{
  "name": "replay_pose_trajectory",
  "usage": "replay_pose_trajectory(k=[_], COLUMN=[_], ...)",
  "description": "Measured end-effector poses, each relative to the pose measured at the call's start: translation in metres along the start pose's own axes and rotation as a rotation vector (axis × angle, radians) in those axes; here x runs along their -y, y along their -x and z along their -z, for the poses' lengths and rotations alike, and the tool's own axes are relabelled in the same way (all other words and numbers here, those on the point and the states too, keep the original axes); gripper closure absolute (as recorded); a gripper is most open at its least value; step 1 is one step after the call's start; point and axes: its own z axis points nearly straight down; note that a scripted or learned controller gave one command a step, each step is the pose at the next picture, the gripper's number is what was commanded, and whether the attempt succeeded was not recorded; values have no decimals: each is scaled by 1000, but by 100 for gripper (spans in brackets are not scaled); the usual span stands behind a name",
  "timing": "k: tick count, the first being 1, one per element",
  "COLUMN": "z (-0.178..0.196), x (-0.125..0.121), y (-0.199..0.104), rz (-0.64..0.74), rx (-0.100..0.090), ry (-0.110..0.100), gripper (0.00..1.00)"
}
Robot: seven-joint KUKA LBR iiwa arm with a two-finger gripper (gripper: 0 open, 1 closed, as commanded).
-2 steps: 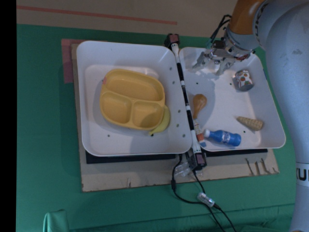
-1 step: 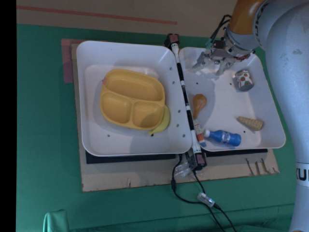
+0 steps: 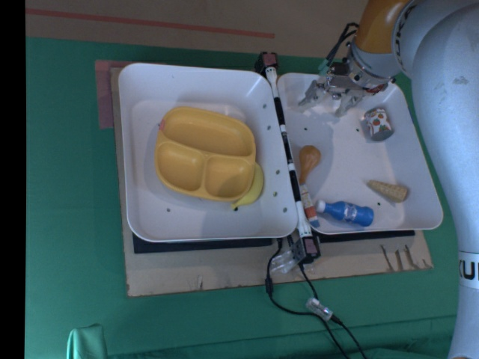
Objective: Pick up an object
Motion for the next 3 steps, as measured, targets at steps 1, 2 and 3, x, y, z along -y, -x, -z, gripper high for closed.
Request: replay_pose_trajectory(k=[1,2,3], z=[-1,16,34], x=[-20,-23,-26], y=[9,3,5], rz=[11,11,7], rx=[-14,-25,-18], ry=[-44,-42,-29], gripper=[0,100,100])
